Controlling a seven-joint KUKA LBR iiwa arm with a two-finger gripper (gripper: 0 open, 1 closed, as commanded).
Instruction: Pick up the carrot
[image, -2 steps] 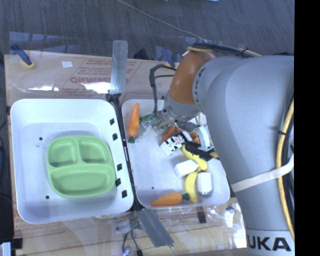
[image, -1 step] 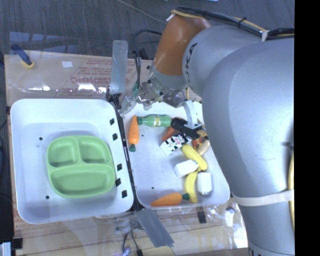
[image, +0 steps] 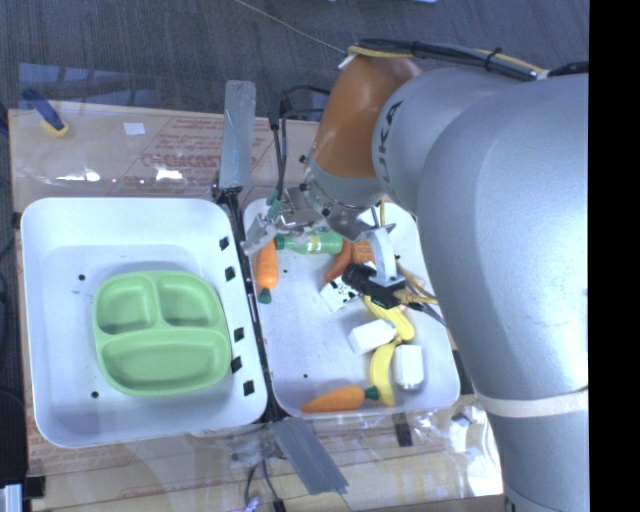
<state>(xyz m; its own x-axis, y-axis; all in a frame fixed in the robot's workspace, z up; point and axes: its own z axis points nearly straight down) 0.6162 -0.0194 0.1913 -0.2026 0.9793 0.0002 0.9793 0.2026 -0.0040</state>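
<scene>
Three carrots lie in the right bin (image: 300, 330). One carrot (image: 266, 267) rests against the bin's left wall, green top pointing toward the front. A second carrot (image: 336, 400) lies along the front edge. A third orange carrot (image: 338, 262) sits near the middle back, partly under the wrist. My gripper (image: 279, 216) hangs at the back left corner of this bin, just behind the first carrot and next to a green bottle (image: 312, 243). Nothing can be seen held in it.
A yellow banana (image: 384, 372) and two white blocks (image: 369, 335) (image: 408, 365) lie at the right bin's front right. The left bin (image: 50, 240) holds a green divided plate (image: 160, 332). The large grey arm covers the bench's right side.
</scene>
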